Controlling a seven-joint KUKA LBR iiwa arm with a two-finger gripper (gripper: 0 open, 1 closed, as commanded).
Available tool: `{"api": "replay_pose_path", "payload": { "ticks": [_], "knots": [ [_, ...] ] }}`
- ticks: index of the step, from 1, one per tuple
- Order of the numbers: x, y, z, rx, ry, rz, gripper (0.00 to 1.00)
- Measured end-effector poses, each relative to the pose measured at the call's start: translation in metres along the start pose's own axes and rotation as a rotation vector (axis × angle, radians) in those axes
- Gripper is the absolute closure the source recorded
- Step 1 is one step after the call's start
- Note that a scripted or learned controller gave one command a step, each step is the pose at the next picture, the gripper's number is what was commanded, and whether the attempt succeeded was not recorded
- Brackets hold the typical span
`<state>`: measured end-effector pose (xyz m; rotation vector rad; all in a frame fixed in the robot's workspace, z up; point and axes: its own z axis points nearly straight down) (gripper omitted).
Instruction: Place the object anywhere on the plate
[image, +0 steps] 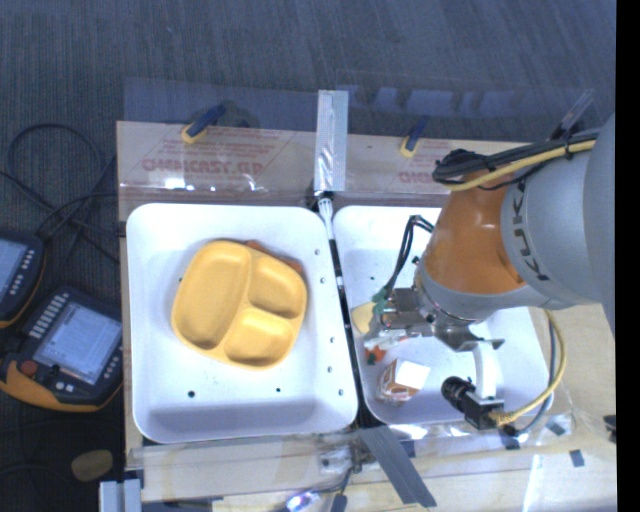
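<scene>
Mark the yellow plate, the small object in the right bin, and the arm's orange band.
yellow plate (240, 302): camera view, on the ridge where its three compartments meet.
small object (409, 377): camera view, on its pale top face.
orange band (475, 245): camera view, on the middle of its curved side.

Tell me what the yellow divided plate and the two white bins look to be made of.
Yellow divided plate: likely moulded plastic with a smooth, slightly satin finish; its compartments have soft rounded ridges and even colour with faint sheen. Left bin and right bin: probably formed plastic too, though painted metal cannot be ruled out; glossy white, with rounded corners, a rolled rim and bright highlights.
</scene>
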<state>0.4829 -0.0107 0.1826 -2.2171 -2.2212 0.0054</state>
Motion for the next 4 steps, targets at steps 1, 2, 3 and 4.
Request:
{"api": "replay_pose_path", "payload": {
  "ticks": [1, 2, 3, 4],
  "knots": [
    [0.083, 0.000, 0.000, 0.001, -0.001, -0.001, 1.00],
    [0.135, 0.089, -0.058, -0.003, -0.004, 0.000, 1.00],
    [0.057, 0.076, -0.022, -0.001, -0.004, 0.003, 1.00],
    [0.013, 0.042, -0.047, -0.001, -0.002, 0.003, 1.00]
  ]
}}
